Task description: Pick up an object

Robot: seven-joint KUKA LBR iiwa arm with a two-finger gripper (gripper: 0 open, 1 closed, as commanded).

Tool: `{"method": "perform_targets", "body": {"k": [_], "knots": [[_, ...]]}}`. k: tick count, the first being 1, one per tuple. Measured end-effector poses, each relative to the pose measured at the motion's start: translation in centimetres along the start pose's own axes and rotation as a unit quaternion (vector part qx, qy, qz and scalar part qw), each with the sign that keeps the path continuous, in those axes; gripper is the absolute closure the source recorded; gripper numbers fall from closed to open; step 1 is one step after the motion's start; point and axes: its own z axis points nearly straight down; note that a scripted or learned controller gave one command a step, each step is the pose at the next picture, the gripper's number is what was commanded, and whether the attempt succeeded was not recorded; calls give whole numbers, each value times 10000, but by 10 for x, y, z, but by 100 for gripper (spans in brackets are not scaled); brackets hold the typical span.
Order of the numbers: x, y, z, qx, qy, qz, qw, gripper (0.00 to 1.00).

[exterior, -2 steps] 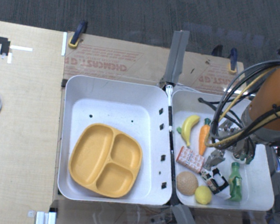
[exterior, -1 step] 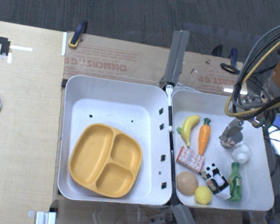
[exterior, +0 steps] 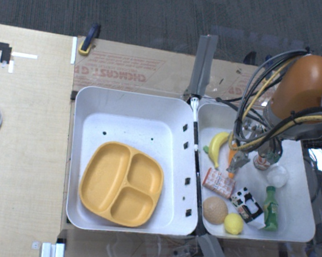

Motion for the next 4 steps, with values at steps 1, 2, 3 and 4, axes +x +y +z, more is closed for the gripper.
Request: {"method": "perform_targets", "body": {"k": [1,2,3,4], "knots": [[68,-37,-34,-2,2,-1623,9867,0],[-28,-74,-34,-1,-19,-2766,9610,0],[-19,8,-16,-9,-6,-3585,9335,0],[-25,-77,-52,-1,-20,-4721,8815,0]]}}
